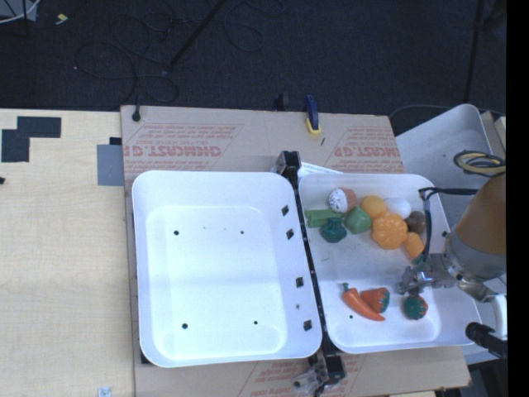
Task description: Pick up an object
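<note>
Orange carrot (359, 303), long axis slanting up-left, lies at the right bin's (430, 332) near edge, beside a red pepper (377, 298). The claw (419, 276) hovers just right of them; its spread cannot be told. Beyond, cardboard (248, 143) covers the surface before dark floor (248, 40).

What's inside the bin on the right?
The right bin holds toy food: an orange pumpkin, a carrot, green pieces and a strawberry-like one. The arm covers its right edge.
</note>
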You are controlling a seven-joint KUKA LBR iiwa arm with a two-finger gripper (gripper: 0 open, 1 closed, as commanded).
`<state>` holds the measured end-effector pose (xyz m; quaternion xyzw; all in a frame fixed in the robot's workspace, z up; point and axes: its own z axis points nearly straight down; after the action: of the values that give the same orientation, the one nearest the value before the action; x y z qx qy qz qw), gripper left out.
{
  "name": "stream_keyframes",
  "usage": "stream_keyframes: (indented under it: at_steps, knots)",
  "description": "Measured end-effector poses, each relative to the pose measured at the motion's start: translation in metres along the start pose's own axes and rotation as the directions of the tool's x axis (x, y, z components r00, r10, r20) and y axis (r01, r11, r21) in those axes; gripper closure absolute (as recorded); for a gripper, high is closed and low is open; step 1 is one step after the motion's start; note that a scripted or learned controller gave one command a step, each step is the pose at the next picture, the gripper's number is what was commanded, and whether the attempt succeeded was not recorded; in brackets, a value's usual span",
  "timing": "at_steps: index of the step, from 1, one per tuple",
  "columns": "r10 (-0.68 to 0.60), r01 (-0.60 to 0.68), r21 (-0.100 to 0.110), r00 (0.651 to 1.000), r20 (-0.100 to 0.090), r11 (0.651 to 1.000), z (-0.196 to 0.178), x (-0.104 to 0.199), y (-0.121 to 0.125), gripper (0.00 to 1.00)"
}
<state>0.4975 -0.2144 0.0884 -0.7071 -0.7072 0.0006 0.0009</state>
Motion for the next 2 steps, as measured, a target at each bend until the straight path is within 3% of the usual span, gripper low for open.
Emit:
stream_keyframes:
  at_steps: [1,2]
  knots:
    - [-0.004,0.004,-0.005,1.000,0.001,1.000,0.0001,0.0016,0.0859,1.00]
    - [-0.004,0.004,0.003,1.000,-0.017,1.000,-0.0003,0.0080,0.0841,0.00]
